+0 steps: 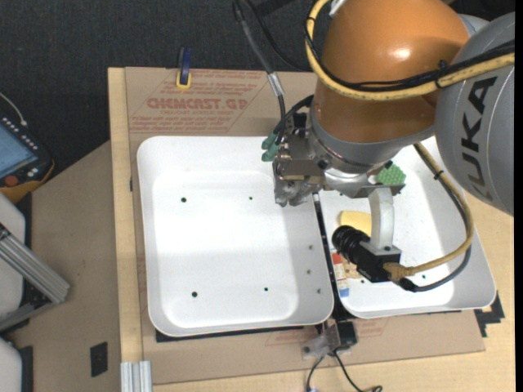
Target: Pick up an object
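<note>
My gripper (pixel 291 191) hangs low over the right edge of the left bin (pixel 212 243), close to the divider between the two bins. The big orange band of the arm covers much of the right bin (pixel 445 256). A pale yellow flat piece (pixel 354 219) lies in the right bin just right of the gripper. A green studded piece (pixel 393 175) shows further right, partly under the arm. Small coloured bits (pixel 344 273) lie near the right bin's front left corner. I see nothing held in the gripper.
A small green part (pixel 268 147) sticks out by the wrist at the left bin's back right corner. Both bins rest on a cardboard sheet (pixel 204 96) with a blue clip (pixel 185 65) at its far edge.
</note>
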`<state>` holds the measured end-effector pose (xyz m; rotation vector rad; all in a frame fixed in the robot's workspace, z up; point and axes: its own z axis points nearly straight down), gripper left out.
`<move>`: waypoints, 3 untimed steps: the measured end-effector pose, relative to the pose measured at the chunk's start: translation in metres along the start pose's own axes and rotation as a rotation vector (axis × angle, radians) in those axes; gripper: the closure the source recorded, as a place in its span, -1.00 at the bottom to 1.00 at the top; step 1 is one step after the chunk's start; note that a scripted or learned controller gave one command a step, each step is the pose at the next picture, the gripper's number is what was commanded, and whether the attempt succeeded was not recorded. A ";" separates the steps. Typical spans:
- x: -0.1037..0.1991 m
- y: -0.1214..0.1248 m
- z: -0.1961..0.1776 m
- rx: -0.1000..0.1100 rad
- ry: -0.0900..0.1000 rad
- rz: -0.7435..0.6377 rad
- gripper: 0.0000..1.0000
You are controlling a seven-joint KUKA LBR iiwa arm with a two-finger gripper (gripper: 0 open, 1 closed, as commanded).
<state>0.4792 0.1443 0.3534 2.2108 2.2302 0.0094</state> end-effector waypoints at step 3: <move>-0.166 -0.001 -0.077 -0.003 -0.009 0.026 1.00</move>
